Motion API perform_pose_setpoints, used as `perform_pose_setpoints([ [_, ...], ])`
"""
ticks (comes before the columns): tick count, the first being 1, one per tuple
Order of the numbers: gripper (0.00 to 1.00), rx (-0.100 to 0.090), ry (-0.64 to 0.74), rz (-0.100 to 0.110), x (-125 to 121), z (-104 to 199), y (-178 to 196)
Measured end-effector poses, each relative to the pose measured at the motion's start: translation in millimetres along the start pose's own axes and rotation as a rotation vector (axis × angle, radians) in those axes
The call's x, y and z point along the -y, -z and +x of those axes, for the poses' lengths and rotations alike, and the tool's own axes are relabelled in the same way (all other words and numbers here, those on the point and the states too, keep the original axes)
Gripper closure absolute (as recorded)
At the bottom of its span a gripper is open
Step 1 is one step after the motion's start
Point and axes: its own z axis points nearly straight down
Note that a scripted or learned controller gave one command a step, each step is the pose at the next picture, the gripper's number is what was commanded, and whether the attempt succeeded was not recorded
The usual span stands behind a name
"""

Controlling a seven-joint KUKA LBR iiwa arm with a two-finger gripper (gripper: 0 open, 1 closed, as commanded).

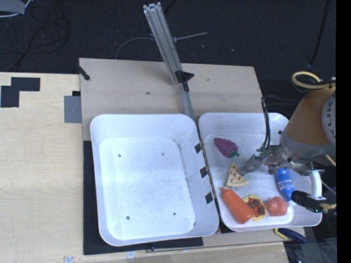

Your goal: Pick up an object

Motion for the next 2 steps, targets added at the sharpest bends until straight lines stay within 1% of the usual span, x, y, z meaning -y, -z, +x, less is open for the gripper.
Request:
perform_pose_setpoints([
  [1,1.00,0.001,-0.002,-0.004,-0.7,-1.4,12.8],
  [2,1.00,0.002,-0.002,-0.008,2.3,-10.2,60.7],
])
